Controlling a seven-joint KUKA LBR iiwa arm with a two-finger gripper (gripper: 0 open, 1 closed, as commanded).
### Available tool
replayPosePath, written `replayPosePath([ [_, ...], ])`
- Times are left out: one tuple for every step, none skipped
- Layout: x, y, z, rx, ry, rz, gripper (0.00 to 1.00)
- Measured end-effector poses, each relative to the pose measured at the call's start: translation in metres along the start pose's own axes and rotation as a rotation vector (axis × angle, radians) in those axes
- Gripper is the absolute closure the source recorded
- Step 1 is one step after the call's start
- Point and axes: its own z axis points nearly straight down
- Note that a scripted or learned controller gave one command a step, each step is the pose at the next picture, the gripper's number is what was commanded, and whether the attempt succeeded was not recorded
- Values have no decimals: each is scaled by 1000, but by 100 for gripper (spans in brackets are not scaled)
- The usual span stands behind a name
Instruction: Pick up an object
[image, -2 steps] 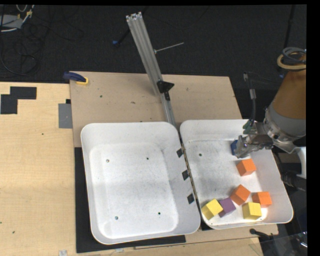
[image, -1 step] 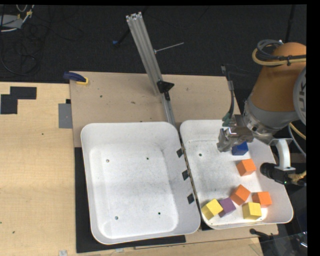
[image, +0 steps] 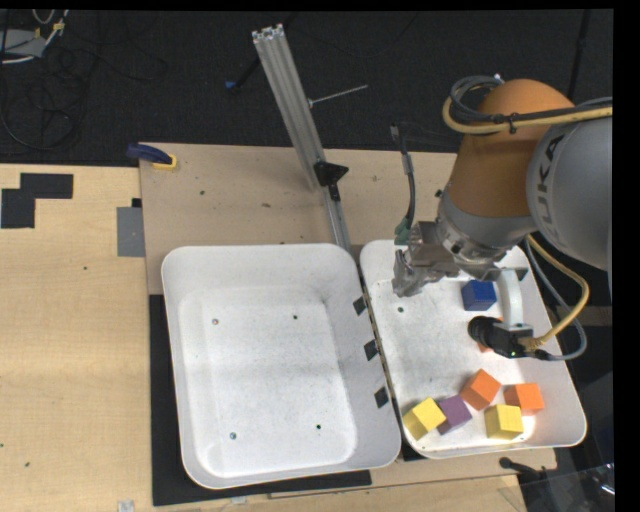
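A pale wooden bench (image: 70, 330) fills the lower part of the camera view, with a dark floor beyond it strewn with cables. A black mat lies under two shallow white bins that sit side by side: the left bin (image: 200, 280) and the right bin (image: 440, 320), joined along their shared edge by small black clips. A slanted aluminium rail (image: 295, 110) rises from the bench behind the bins, a small blue and yellow clamp (image: 152, 155) lies near the bench's far left corner, and black and grey patches mark the wood at the left. The grey arm (image: 580, 190) with its orange band (image: 500, 150) reaches in from the right, and its gripper (image: 408, 277) hangs over the far left part of the right bin, close to the bin floor. The fingers point down, but they blur into the dark mechanism above, so I cannot tell how far apart they stand, and nothing is seen between them. The objects lie apart from it: a blue block (image: 480, 295) sits near, just to the gripper's right, partly under the wrist. The rest cluster in the bin's near right corner, well apart from the gripper: a yellow block (image: 426, 415), a purple block (image: 455, 411), an orange block (image: 482, 388), a second orange block (image: 527, 397) and a second yellow block (image: 503, 421).
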Motion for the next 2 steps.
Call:
replayPosePath([
  [43, 12, 14, 0, -1, 1, 100],
  [90, 33, 30, 0, 0, 1, 100],
])
